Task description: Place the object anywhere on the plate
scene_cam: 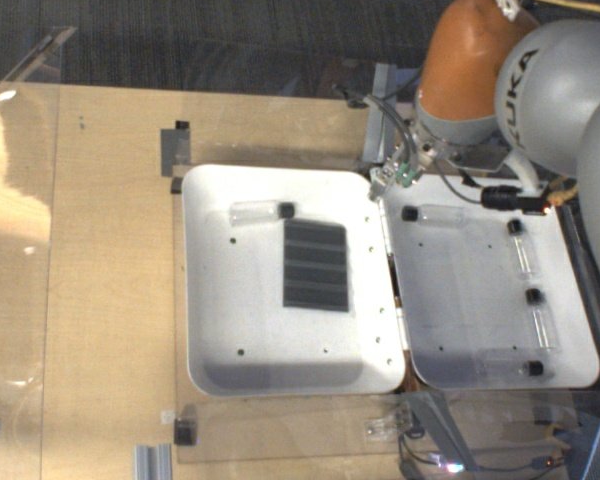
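Note:
A dark ribbed rectangular plate (316,265) lies flat in the middle of the left bin (220,358). A clear tube with a black cap (261,211) rests on the bin floor just up and left of the plate, apart from it. The arm's orange wrist (465,58) hangs over the top edge of the right bin (480,368). Below it, the gripper (400,173) sits near the bins' shared top corner, mostly hidden by the wrist. It is well to the right of the tube and the plate.
Several clear tubes with black caps lie in the right bin, one near its top (430,214), others along its right side (525,258) and bottom (510,366). Wooden bench (80,268) surrounds the bins. A metal bracket (175,150) stands at the left bin's top-left corner.

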